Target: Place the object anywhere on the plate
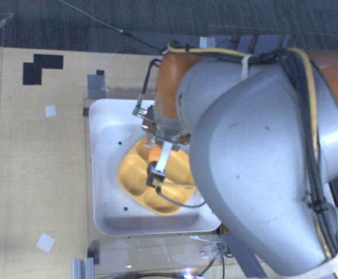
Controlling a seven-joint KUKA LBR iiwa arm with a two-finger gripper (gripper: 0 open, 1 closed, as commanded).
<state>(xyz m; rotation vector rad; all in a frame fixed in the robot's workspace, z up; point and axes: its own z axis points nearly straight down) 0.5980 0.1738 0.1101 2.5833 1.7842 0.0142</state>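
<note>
Tool [162, 139] low over plate [131, 176]: drop risk

Whether the tool is open or closed, I cannot tell. An orange object [153, 153] shows right beneath it, above the plate's rear section. Held or resting is unclear. The object may roll into the white bin [107, 156].

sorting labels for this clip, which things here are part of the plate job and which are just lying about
Job: yellow sectioned plastic plate in the shallow white bin; small orange object over it; the grey arm's gripper.
Lying about: black L-shaped patch; small white paper squares on the pale wooden bench.
</note>
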